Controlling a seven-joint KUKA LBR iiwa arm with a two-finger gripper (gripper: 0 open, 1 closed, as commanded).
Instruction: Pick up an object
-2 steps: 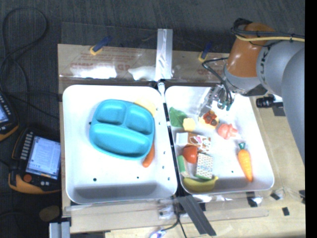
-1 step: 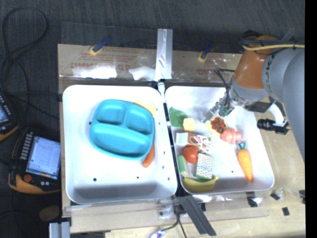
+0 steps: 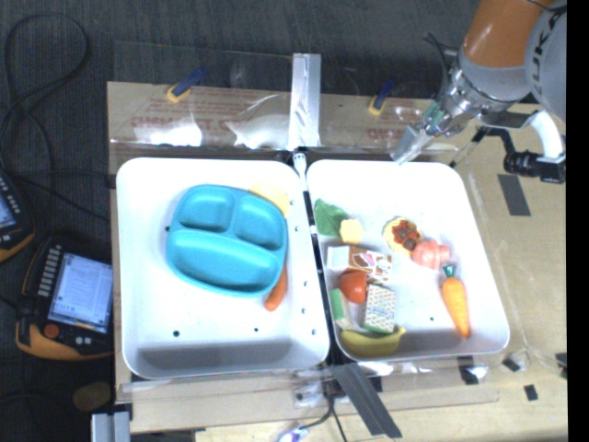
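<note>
Cataloguing by size, you are looking at: left bin (image 3: 147, 339), holding a blue sectioned tray (image 3: 225, 238); right bin (image 3: 479, 247), holding small toy foods. Carrot (image 3: 455, 304) is lying apart near the right wall, likely light, stiff and smooth, so you would be taking it across its thick middle. Gripper (image 3: 411, 145) is hovering above the far rim; its grip state I cannot tell. Clustered items are overlapping, hard to identify.

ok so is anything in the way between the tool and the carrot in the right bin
Nothing visible blocks it. The tool sits above the right bin's far rim; the carrot lies near the right wall with bare floor around it. The closest neighbour, a pink toy, is just beyond its leafy end.
</note>
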